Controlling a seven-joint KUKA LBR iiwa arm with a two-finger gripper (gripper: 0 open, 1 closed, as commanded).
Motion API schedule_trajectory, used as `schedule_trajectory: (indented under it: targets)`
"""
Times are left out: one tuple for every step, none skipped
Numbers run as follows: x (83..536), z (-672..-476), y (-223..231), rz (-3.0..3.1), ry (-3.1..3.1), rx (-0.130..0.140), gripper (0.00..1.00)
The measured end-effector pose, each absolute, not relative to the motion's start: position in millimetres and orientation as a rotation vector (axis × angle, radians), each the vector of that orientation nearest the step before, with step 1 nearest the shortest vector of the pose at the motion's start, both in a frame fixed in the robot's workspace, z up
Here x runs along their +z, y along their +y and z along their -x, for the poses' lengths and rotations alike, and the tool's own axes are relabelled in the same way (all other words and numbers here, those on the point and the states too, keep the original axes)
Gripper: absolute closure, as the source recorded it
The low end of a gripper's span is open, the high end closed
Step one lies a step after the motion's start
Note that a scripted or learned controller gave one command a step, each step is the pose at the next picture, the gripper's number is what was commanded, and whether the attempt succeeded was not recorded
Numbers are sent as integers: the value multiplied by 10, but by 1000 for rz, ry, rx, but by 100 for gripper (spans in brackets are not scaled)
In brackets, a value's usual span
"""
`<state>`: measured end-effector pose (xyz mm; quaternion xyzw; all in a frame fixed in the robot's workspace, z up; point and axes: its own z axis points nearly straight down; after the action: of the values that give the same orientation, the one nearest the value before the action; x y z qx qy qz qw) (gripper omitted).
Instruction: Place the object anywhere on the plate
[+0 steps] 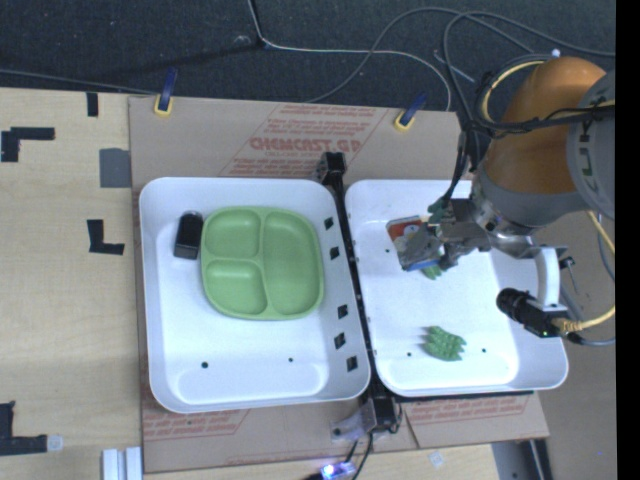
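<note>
The gripper (425, 251) hangs low over the right bin (500, 368), fingers too blurred to judge, well apart from the green plate (263, 264).

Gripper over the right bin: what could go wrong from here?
The gripper is low over small red and blue objects; it could pinch both or miss. The green toy lies apart, near the front wall. The black block touching the green plate could be knocked during placing.
</note>
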<state>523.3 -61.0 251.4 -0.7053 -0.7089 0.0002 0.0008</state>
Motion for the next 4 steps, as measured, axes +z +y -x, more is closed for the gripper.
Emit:
schedule_trajectory:
  targets:
    - [2343,-5340,-69,2212,-2226,3,100]
    - [2243,-5531,392,2214,-2226,2,100]
    - [2301,-5567,967,2211,-2228,0,100]
    - [2185,-5745,1552,2213,-2228,2,100]
